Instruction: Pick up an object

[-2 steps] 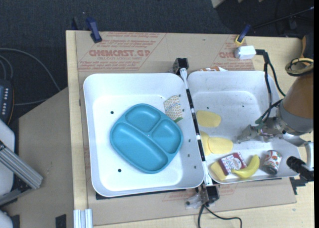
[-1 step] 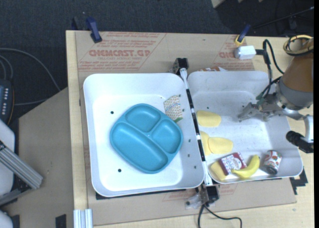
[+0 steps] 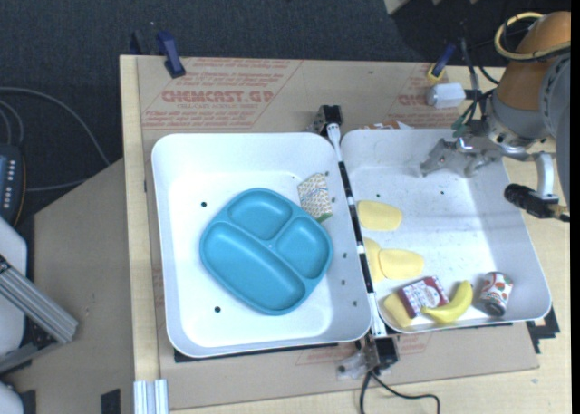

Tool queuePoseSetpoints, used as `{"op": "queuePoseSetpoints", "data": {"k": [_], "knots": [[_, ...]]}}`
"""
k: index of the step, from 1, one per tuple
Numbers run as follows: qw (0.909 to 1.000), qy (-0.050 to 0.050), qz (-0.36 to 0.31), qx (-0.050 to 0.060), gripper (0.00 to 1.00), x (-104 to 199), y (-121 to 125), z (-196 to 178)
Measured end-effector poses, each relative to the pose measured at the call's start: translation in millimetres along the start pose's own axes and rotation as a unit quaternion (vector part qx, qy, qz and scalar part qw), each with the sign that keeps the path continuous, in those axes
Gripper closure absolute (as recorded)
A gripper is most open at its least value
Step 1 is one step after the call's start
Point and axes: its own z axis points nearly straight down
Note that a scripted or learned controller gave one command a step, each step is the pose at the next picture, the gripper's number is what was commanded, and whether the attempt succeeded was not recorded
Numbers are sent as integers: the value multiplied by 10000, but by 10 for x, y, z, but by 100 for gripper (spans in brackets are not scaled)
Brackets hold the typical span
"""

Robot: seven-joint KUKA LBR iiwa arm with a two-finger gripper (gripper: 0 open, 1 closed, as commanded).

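Well to the left of the end effector [image 3: 450,157] lies a blue divided plate [image 3: 265,249]; nearer, down-left, two yellow pieces [image 3: 380,215]; below it, a banana [image 3: 451,305] and small can [image 3: 494,292]. Its fingers look spread, holding nothing. Closing here risks grabbing only air, since every object lies well apart.

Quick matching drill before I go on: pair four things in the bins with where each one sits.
Things:
1. blue tray
2. banana
3. can
4. end effector

Places:
A. right bin, front right corner
B. left bin, middle
C. over the right bin's back part
D. right bin, front edge, beside a red packet

Pairs: 1-B, 2-D, 3-A, 4-C
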Motion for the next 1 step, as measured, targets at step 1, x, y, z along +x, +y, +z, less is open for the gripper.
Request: {"op": "queuePoseSetpoints", "data": {"k": [1], "knots": [[9999, -87, 23, -50, 0, -70, -443, -409]]}}
